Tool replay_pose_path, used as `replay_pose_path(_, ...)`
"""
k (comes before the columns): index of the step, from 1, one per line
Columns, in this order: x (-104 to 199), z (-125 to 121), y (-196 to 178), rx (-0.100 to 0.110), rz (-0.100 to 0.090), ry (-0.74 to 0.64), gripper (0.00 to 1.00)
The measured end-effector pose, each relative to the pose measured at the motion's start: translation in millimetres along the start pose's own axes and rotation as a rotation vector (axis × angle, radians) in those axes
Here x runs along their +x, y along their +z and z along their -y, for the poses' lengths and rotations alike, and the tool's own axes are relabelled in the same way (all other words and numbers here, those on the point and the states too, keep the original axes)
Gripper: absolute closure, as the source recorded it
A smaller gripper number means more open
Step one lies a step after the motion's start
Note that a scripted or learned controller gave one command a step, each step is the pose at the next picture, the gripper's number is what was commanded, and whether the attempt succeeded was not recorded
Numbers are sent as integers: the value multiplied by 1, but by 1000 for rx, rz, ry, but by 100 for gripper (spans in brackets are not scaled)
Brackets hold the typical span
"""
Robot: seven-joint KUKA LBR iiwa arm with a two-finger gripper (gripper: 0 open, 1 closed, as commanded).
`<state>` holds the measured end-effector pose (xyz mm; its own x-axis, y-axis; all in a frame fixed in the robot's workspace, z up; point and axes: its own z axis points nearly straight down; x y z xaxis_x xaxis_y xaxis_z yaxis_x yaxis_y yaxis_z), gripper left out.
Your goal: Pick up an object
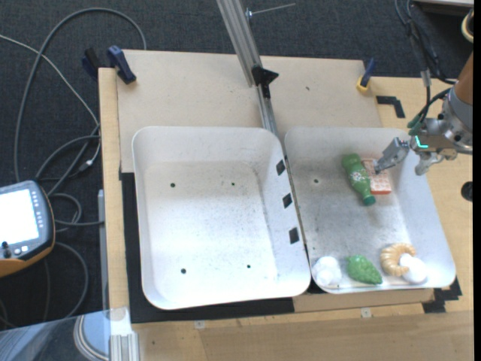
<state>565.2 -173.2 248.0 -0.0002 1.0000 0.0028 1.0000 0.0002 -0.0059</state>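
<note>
I'm seeing the grey two-finger gripper (pixel 406 159) hovering with fingers spread and nothing between them at the far right of the right-hand white bin (pixel 338 224). The green plastic bottle (pixel 358 177) is lying just left of it, long axis running far-to-near, touching a small red-and-white box (pixel 380 184) that's sitting between bottle and claw. I'm also noting a white ball (pixel 327 271), a green lump (pixel 364 270) and a tan ring toy (pixel 400 261) crowding the near edge, well apart.

Arm (pixel 467 89) cut by right edge — small carton (pixel 379 180) partly behind green bottle (pixel 358 177)
</note>
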Motion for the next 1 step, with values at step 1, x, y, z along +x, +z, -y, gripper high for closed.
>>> replay_pose_path(1, 0, -1, -2, -4, 1, -1, 0)
